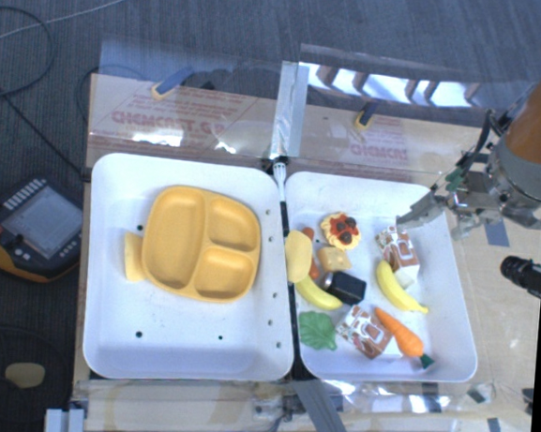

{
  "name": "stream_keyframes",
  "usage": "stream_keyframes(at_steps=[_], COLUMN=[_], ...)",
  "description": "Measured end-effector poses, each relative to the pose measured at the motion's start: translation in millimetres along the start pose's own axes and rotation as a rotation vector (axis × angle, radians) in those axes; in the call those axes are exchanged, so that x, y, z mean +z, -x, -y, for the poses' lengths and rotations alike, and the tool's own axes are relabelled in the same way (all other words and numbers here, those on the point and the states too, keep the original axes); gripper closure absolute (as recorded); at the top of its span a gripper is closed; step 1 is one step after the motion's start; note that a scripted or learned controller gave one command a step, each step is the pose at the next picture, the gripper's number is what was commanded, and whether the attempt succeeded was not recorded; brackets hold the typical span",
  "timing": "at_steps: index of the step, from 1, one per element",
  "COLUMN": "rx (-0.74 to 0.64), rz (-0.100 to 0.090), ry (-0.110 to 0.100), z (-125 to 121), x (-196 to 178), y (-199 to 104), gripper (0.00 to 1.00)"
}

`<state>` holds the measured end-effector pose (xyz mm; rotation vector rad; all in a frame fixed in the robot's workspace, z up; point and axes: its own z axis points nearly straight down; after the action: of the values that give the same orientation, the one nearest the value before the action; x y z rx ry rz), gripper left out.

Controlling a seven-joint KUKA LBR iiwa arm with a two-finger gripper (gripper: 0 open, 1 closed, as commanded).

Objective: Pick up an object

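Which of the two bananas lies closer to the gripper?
The banana on the bin's right side, beside the carrot; the other banana lies further left, by the black block.

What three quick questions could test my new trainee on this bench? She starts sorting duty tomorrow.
1. True or false: the yellow divided tray lies in the left bin.
2. Which lies nearest the right bin's front right corner? A) carrot B) tart C) black block
3. Fill in: the claw hovers over the right bin's ___ right corner.

Key: 1 true; 2 A; 3 far.
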<state>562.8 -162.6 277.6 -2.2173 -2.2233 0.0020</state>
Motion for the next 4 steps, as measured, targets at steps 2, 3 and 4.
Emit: stream_keyframes(at_steps=[2, 3, 4], rx=[-0.064, -0.064, -0.336], rz=[-0.001, 0.000, 0.003], ry=[0.004, 0.008, 0.000], z=[-19.5, -20.9, -53.8], x=[182.6, 172.0, 139.8], y=[43.0, 43.0, 56.5], gripper=[0.00, 1.00, 1.00])
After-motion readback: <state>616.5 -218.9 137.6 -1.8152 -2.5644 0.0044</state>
